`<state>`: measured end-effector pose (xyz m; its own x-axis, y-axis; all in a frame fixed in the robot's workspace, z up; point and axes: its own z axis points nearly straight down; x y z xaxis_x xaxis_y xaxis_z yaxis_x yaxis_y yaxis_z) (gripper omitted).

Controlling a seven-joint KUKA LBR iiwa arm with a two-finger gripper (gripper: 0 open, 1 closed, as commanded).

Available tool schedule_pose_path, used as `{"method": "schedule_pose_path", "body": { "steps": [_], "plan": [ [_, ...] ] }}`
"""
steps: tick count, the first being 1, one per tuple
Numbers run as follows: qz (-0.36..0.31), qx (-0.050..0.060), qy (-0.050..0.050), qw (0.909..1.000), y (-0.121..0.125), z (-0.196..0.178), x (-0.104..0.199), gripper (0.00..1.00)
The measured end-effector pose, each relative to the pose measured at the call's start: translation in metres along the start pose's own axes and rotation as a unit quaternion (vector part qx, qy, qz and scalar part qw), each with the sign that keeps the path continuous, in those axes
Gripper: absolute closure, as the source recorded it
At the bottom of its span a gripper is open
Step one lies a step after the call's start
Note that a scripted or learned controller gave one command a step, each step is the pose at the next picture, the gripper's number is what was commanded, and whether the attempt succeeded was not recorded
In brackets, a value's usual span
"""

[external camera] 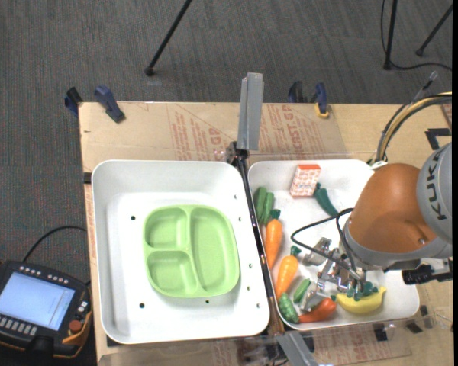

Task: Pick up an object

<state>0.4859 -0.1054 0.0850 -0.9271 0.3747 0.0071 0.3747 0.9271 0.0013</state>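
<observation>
Yellow plastic banana (pixel 362 302) just below my gripper (pixel 337 274) — I'm low, lined up to grab; finger opening — cannot tell.

Divided tray (pixel 191 250) is lying in the nine-o'clock bin (pixel 111 204); carrots (pixel 273 239), box (pixel 305 180) and banana (pixel 360 301) are crowding the three-o'clock bin (pixel 343 170).

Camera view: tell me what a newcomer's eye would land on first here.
The light green divided plate stands out, lying in the middle of the left white bin. Next comes the arm's orange band over the right bin, with the pincer low among toy food. There, two orange carrots lie along the bin's left side and a yellow banana near its front edge.
</observation>
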Motion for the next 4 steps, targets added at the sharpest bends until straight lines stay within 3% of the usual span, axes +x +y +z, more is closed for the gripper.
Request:
{"method": "schedule_pose_path", "body": {
  "steps": [1,2,3,4],
  "plan": [
    [-0.119,0.001,-0.006,0.9928,-0.075,-0.013,-0.022,0.0],
    [-0.225,0.0,-0.002,0.9743,0.028,-0.001,-0.004,0.0],
    [-0.193,0.0,-0.004,0.9811,0.022,-0.002,-0.09,0.0],
    [-0.184,0.001,-0.001,0.9829,-0.033,0.0,-0.023,0.0]
  ]
}}
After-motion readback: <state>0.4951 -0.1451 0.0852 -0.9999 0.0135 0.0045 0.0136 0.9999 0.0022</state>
